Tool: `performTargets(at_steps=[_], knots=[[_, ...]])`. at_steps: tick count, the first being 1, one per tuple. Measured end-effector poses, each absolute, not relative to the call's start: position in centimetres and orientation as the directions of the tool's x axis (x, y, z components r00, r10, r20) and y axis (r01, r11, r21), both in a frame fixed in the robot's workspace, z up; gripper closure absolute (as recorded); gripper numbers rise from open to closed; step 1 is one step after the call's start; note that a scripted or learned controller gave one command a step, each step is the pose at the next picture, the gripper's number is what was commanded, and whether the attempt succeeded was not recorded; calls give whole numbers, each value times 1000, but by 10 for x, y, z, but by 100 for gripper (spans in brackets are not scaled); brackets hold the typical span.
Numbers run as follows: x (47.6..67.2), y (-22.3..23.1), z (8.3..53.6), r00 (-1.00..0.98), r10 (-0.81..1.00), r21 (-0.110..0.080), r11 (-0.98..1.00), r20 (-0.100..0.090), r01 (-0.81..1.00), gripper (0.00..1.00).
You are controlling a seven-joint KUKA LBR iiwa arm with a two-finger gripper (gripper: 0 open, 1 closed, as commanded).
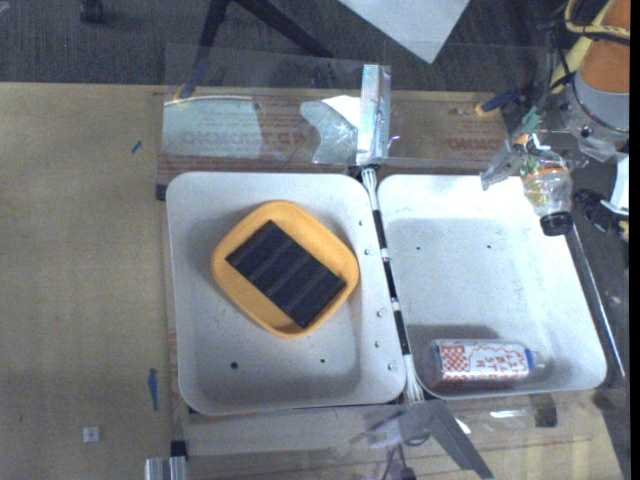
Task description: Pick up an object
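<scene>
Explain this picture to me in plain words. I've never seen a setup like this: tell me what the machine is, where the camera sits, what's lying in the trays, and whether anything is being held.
There is one camera, fixed above a wooden bench and looking down at a slant. Two shallow white trays sit side by side on the bench. The left bin holds a yellow rounded object with a dark ribbed top. The right bin holds a small tube-shaped package with a red and white pattern, lying on its side near the front wall.

The machine is a robot arm, grey with an orange band, reaching in from the right. Its hand is over the right bin's far right corner. Something small and clear appears to be at the hand, but the picture is too cluttered to tell whether it is gripped.
</scene>
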State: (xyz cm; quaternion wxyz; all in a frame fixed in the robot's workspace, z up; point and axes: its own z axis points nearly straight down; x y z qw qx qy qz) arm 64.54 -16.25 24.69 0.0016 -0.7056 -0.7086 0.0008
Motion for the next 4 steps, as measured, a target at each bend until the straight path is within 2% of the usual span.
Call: performTargets(at_steps=[1, 2, 3, 4], knots=[[639, -123, 97, -388, 922, 0, 388, 0, 922, 0], [664, -132, 87, -557, 831, -14, 557, 9, 830, 0], [635, -127, 127, -645, 764, 0, 645, 0, 764, 0], [660, -148, 99, -523, 852, 2, 523, -1, 852, 0]])
